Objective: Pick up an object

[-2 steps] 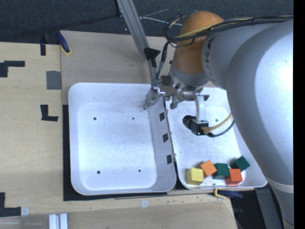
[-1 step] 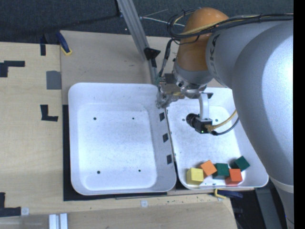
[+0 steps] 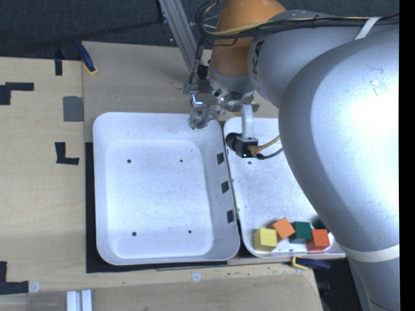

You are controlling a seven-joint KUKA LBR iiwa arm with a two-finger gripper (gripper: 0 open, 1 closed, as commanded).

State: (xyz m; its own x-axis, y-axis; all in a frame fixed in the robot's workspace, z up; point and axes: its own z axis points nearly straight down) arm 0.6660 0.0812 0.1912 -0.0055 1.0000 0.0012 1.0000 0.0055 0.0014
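Nearest us, in the right bin [image 3: 256,193], we see the blocks clustered at its front corner: yellow [image 3: 264,238], orange [image 3: 283,227], green [image 3: 302,230], red [image 3: 320,238]. Farther back, the gripper [image 3: 198,118] hangs over the left bin's [image 3: 107,173] far rim; whether it is gripping, we cannot tell.

The arm [image 3: 337,128] enters from the right, its large grey links filling the upper right of the camera view. The orange band [image 3: 243,24] sits above the wrist, with black cables looped over it. Below the band, the gripper [image 3: 198,118] points downward and slightly left. Its fingertips appear small and blurred, apparently close together.
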